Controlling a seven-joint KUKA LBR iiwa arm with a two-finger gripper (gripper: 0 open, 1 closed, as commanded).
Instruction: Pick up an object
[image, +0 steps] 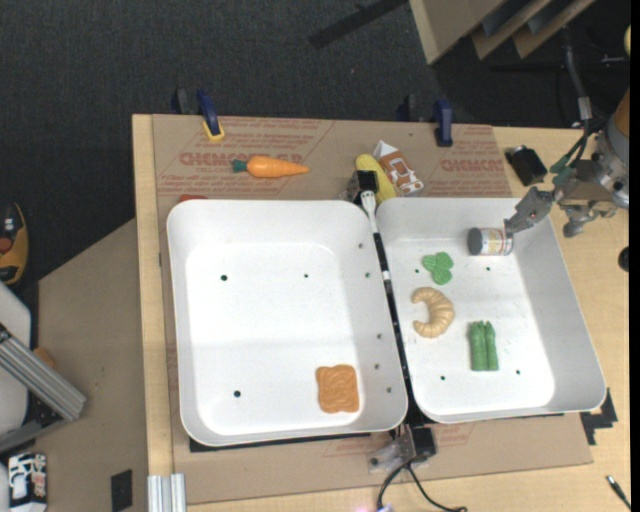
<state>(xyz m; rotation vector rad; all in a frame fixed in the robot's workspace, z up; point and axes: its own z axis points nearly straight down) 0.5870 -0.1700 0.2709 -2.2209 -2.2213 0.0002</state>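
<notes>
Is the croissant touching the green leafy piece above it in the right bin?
Apart. The camera view shows a strip of white bin floor between the croissant and the green leafy piece, both lying in the right bin.

My bench (100, 300) stands on dark carpet (150, 50). Beyond its far right corner lie pale wooden boards (480, 25); off its left edge, a metal rail (35, 375).

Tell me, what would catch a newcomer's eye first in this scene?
Probably the two white bins side by side: the right bin holds a croissant, green toy vegetables and a small can, with the gripper reaching to that can. The left bin holds an orange waffle, and a carrot lies on the cardboard behind.
</notes>
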